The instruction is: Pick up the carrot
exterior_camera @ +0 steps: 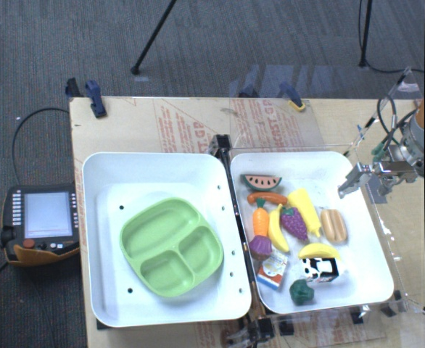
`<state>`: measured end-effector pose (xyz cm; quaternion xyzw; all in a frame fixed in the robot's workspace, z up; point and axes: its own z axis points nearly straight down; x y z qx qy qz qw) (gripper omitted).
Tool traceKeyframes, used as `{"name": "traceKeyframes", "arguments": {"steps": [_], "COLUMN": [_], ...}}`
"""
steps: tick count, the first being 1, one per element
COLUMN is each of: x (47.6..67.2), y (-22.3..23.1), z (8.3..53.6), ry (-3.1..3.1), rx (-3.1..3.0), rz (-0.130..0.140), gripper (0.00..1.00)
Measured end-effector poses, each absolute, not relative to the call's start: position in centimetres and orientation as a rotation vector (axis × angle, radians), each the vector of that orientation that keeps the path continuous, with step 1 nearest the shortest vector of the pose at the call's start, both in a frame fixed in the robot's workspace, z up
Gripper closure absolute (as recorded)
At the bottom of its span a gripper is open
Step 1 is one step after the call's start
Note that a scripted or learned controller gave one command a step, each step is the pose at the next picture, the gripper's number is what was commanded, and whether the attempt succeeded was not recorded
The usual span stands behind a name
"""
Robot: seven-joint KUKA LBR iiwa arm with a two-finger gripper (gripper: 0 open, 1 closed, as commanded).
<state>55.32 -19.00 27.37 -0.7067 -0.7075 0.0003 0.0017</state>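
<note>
- I see the claw (362,182) over the right bin's (357,281) right rim, nothing in it; can't tell its state.
- Carrot (260,220) lies well left of it, at the bin's left side, beside a banana (275,228), below a sausage (267,199).
- Green tray (170,246) in the left bin (104,194).

orange carrot (260,220), green plate (170,246), purple grapes (294,222), 2 white bins (100,194)

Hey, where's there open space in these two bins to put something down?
Left bin: bare white floor rings the green divided plate, widest along the far edge. Right bin: bare along the far wall beyond the watermelon slice, and right of the hot dog. Crowded around the carrot.
</note>
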Motion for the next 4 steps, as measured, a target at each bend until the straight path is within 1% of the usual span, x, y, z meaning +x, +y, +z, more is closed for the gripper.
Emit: {"name": "traceKeyframes", "arguments": {"steps": [1,2,3,4], "x": [55.1,54.7,55.3,57.8], "y": [-14.1,-8.4,-8.4,-8.1], "z": [12.4,9.8,8.6,8.6], "ry": [-1.184,-1.109,-0.518,-0.315], "rx": [-2.905,-2.950,-3.092,-3.120], "rz": [0.002,-0.032,0.011,0.010], "gripper": [0.00,0.00,0.00,0.00]}}
